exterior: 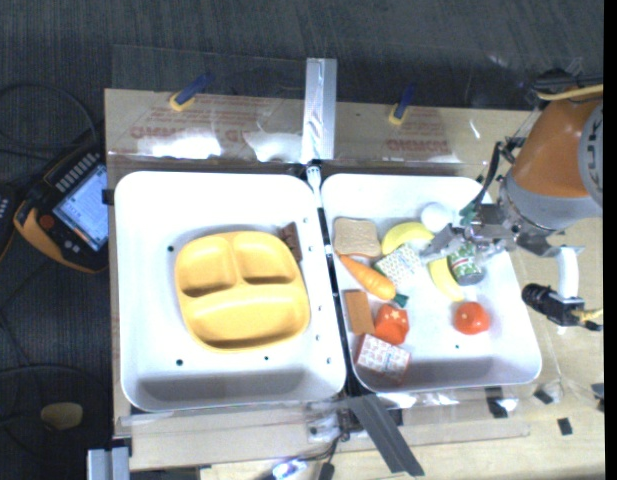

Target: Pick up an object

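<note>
The right bin (518, 353) holds several toy foods. Among them are a bread slice (356, 236), a carrot (368, 278), a checkered green-and-white box (398, 264), a yellow fruit (406, 235), a white ball (435, 215), a red pepper (391, 323) and a tomato (471, 316). A brown cracker (359, 311) and a red-and-white packet (383, 355) lie there too. My gripper (475, 240) hangs low over the bin's right part, directly above a small green-labelled jar (466, 267) that rests against a yellow piece (443, 274). Whether the jar is gripped cannot be made out.
The left bin (148, 368) carries a yellow divided plate (243, 288) with a small brown item (290, 236) at its upper right corner. A ridge (326, 268) separates the bins. A handheld pendant (73, 213) lies off the bench at left.
</note>
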### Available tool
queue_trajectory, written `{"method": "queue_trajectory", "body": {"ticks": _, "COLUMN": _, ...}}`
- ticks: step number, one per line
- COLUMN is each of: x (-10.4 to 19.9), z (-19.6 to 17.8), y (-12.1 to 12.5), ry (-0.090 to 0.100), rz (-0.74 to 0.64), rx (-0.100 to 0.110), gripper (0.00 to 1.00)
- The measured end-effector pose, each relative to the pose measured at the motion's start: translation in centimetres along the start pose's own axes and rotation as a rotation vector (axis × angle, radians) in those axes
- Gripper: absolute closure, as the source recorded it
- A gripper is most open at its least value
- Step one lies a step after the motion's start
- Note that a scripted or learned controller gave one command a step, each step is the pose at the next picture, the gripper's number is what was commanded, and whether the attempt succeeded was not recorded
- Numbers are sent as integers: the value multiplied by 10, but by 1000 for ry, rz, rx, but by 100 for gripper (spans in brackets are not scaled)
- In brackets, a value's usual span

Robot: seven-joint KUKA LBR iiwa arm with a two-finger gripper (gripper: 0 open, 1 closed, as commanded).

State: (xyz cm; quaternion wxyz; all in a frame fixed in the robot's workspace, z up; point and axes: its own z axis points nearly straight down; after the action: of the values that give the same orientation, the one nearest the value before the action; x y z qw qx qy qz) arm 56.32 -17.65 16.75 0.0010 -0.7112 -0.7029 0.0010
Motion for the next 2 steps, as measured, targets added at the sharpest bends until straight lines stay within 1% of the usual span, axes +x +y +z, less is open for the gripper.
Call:
{"method": "queue_trajectory", "body": {"ticks": 1, "x": -25, "z": 43, "y": 19, "ry": -15, "rz": -184, "rx": -36, "gripper": 0}}
{"method": "queue_trajectory", "body": {"ticks": 2, "x": -27, "z": 77, "y": 20, "ry": -6, "rz": -194, "rx": -15, "gripper": 0}}
